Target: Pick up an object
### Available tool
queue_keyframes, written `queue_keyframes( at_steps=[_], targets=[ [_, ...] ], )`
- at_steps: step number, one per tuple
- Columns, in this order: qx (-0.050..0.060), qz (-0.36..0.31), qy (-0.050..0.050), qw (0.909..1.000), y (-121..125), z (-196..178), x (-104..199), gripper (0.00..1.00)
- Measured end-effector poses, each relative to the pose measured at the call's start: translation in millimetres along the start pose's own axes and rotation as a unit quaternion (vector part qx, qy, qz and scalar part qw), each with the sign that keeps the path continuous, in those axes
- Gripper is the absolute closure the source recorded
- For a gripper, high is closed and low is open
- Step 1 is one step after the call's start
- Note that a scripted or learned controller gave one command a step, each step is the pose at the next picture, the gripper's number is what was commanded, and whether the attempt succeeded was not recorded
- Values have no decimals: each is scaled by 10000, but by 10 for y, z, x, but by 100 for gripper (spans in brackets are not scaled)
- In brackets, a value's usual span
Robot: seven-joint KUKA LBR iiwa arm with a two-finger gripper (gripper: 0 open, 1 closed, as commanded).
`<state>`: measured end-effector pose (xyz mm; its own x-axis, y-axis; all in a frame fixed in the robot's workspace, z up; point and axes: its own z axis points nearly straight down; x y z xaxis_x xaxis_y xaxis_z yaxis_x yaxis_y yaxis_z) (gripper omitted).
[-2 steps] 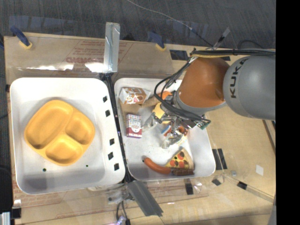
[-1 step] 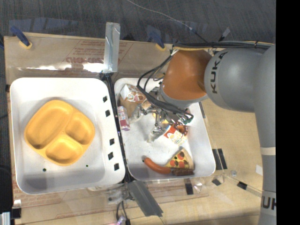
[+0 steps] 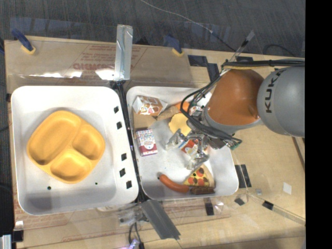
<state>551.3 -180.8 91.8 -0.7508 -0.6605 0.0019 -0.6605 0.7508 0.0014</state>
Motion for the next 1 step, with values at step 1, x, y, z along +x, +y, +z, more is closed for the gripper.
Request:
queue_keyframes(
  at_steps=[1],
  targets=[
    [14,-632,-21,9980,-89,-13,-295,0]
  ],
)
